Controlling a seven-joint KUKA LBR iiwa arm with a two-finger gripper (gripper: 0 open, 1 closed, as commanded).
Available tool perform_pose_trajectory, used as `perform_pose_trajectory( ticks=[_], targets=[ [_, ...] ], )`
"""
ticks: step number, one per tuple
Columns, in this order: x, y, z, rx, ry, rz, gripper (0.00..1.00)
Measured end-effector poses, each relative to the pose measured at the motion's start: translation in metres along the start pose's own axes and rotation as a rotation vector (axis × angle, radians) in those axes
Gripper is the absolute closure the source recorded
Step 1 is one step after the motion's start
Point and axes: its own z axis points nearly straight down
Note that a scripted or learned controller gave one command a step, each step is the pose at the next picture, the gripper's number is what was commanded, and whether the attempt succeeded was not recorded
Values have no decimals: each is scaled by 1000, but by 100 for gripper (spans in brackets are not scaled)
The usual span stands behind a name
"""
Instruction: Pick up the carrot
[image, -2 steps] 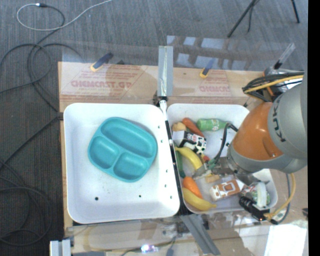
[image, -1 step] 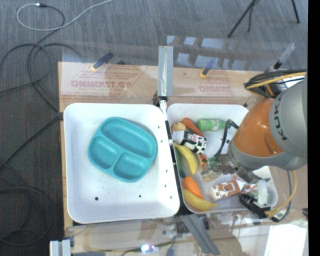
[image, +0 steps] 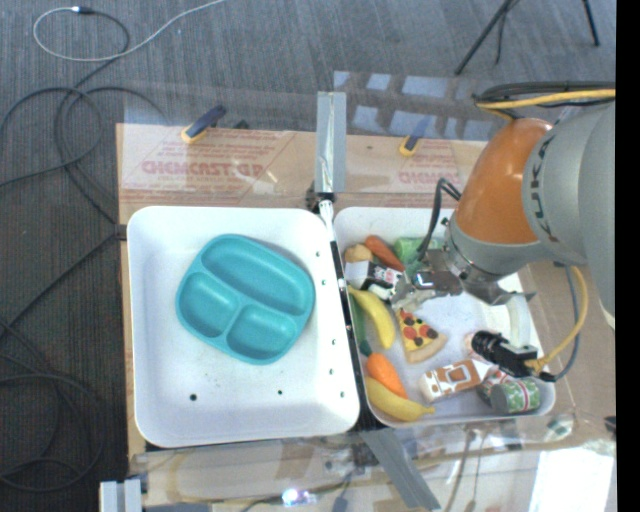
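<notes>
Orange tapered carrot (image: 384, 373) is wedged between yellow bananas (image: 375, 316) at 6 o'clock; gripper (image: 408, 290) opening cannot be told; a banana could be grabbed instead.

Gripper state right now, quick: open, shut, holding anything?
Gripper: cannot be told; it sits low in the right bin, among the toy food.

Grey arm (image: 560, 190) reaching from right, wrist lowered, end effector (image: 412, 288) pointing left
</notes>
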Motion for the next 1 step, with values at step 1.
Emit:
perform_pose_trajectory(
  ticks=[1],
  targets=[
    [0, -1, -7, 6, -1, -1, 100]
  ],
)
